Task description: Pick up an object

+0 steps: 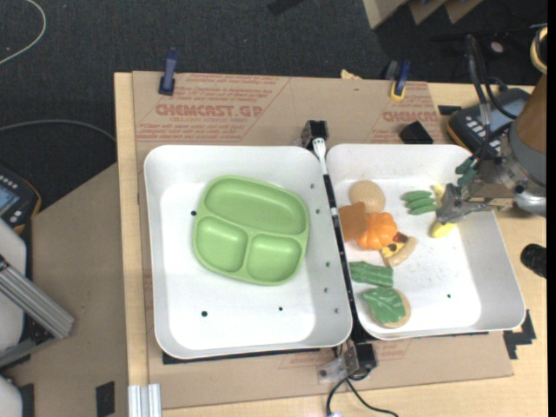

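Looking down from the camera view, recorded a green divided plate (252, 230) lying flat in the left bin (165, 302), roughly central on its floor. Found the right bin (473, 276) directly right of the plate, touching the left bin along a shared edge.

Logged a cluster of small food-shaped items just right of the plate, across that shared edge: a tan round piece (367, 195) level with the plate's far rim, a brown piece (353, 221) and an orange piece (380, 230) touching each other level with the plate's middle, and a wedge-shaped slice (400, 250) just beside the orange piece. Noted a dark green pod (372, 274) and a green leaf-shaped piece (387, 306) right of the plate's near rim. Noted a green bean bundle (419, 201) further right of the plate, beyond the tan piece.

Observed the grey arm (530, 150) entering well right of the plate, with the gripper (451, 208) low over the right bin, beyond the bean bundle. Found a small yellow piece (443, 228) at the gripper's tip, resting on the bin floor. Could not tell whether the gripper was open or closed, nor whether it gripped the yellow piece.
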`<state>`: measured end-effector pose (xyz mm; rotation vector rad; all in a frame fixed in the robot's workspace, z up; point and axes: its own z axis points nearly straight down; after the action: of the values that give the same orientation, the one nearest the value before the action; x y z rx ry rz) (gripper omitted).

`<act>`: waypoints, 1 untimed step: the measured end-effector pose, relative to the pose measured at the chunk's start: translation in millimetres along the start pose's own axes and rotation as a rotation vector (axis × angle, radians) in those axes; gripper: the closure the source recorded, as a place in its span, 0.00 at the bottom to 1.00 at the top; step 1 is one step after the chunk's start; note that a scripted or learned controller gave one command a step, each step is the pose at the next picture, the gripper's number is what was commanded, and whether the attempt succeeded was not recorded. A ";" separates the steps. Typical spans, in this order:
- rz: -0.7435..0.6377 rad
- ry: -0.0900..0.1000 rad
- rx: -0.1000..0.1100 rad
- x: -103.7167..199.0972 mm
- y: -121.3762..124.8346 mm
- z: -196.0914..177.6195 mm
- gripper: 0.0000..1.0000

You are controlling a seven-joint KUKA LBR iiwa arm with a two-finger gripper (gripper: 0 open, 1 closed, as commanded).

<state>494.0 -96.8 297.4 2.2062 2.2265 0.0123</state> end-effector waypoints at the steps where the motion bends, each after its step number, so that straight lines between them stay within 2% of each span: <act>1: 0.009 -0.006 -0.012 -23.4 11.5 -193.9 1.00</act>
<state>503.7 -120.2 491.4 2.2071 2.2079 0.0184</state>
